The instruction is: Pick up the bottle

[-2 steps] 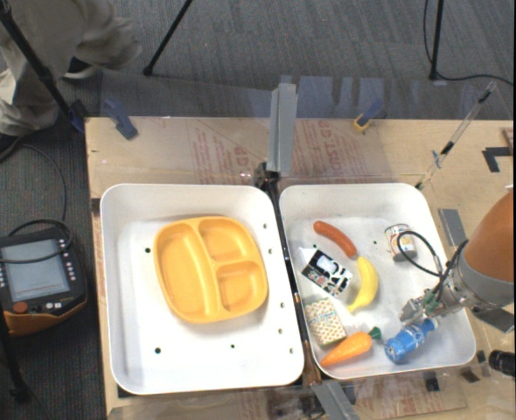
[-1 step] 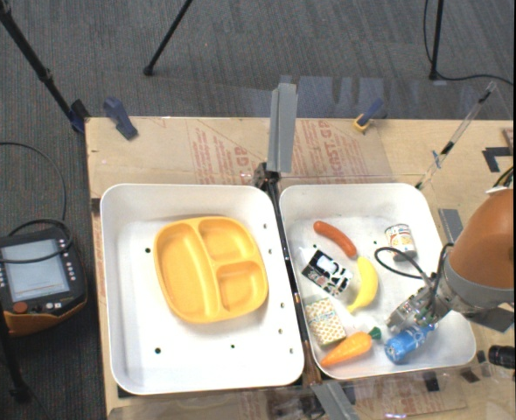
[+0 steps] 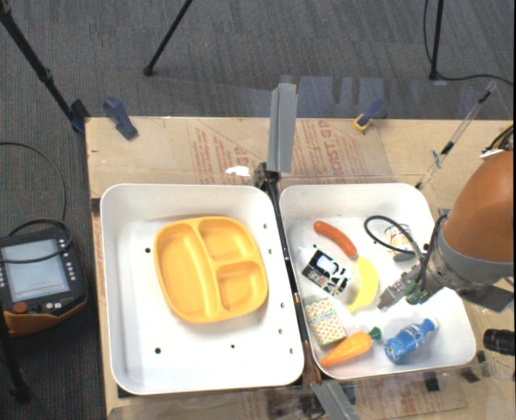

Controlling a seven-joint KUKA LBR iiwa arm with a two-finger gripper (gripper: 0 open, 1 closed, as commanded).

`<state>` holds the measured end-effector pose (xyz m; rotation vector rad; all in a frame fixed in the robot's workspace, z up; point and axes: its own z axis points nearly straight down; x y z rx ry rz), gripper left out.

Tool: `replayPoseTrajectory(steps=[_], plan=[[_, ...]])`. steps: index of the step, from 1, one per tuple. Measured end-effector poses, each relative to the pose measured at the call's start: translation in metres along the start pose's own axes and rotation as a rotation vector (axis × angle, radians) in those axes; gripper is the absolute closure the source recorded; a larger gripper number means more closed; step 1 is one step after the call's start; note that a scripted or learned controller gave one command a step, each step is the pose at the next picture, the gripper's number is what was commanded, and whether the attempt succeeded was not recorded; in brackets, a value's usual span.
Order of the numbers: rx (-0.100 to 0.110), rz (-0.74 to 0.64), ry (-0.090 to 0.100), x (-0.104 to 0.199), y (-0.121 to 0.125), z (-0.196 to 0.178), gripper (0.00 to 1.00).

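Your gripper (image 3: 401,290) hovers just far-left of the blue bottle (image 3: 408,340) lying in the right bin (image 3: 455,344), apparently lining up, grip state unclear.

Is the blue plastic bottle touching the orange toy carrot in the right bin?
Apart. In the camera view a strip of white bin floor shows between the blue plastic bottle and the green-tipped end of the orange toy carrot.
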<state>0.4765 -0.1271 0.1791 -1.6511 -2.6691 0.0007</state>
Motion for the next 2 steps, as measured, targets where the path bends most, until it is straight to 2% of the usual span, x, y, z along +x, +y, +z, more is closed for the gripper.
replayPoseTrajectory(steps=[1,2], plan=[[0.0,0.0,0.0,0.0,0.0,0.0,0.0],[0.0,0.152,0.001,-0.046,-0.024,0.088,0.0]])
